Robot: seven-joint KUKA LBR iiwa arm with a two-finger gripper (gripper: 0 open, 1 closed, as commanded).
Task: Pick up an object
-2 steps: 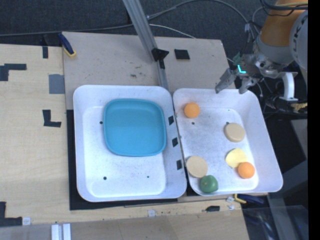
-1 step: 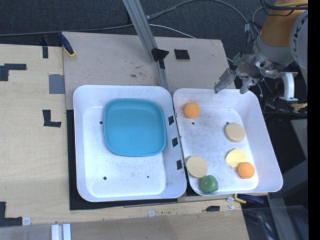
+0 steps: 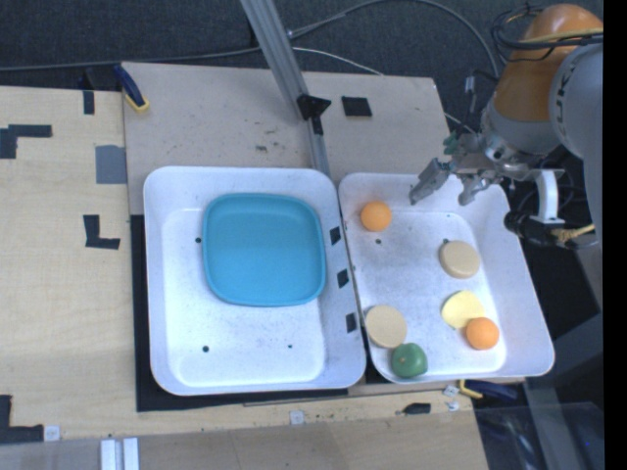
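- Gripper (image 3: 449, 186), two grey fingers spread apart and holding nothing, hangs over the upper edge of the right white bin (image 3: 519, 292).
- Nearest target: small round orange ball (image 3: 375, 215), just left of it, close to the bin wall.
- Risk, as I judge it: round pieces roll away from closing fingers; the wall could block one.
- Count: two orange balls, two tan discs (image 3: 459, 258), one yellow piece (image 3: 458, 308), one green ball (image 3: 409, 360); one blue square plate (image 3: 265, 249) in the left bin (image 3: 176, 360).

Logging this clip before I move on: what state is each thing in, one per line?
gripper: open, holding nothing, above the right bin's far edge
blue plate: flat in left bin
orange ball: loose in right bin
green ball: touching a tan disc
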